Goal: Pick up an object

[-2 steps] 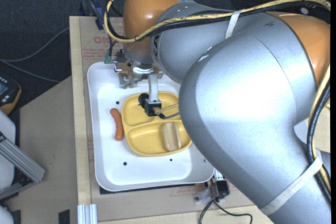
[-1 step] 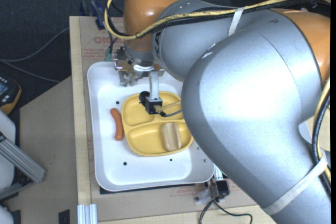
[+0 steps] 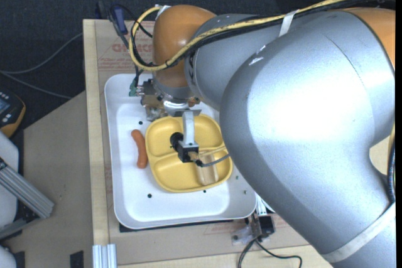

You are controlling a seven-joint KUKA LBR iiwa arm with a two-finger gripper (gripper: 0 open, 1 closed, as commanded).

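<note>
Within white bin [image 3: 125, 198] | yellow plate [image 3: 166, 176] is seen, orange sausage [image 3: 139, 149] at its 9 o'clock | gripper [image 3: 154, 111] at 11 o'clock, closure cannot be told

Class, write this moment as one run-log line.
arm: above white bin | yellow plate: in bin | orange sausage: in bin, left of plate, apart

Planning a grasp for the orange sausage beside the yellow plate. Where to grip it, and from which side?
Probably its middle, from above, closing across its narrow width: the orange sausage lies flat, long and thin, in the white bin close beside the yellow plate.
</note>
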